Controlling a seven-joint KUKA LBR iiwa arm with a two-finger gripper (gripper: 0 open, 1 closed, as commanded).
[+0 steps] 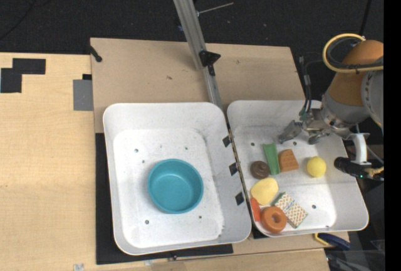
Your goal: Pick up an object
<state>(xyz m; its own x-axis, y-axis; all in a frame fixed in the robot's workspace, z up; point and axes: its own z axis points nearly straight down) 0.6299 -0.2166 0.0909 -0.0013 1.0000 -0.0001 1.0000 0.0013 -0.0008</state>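
Note:
My gripper hangs low over the back part of the right bin, open, with bare bin floor between its fingers. Just in front of it lie a green block, a brown block and a yellow ball. Further forward are a dark brown ring, a pale yellow fruit, an orange ring and a checkered packet. A small red piece sits by the bin's left wall.
The left bin holds a teal bowl. A metal rail slants down from the back to the gap between the bins. The arm's grey body with its orange band stands at the right.

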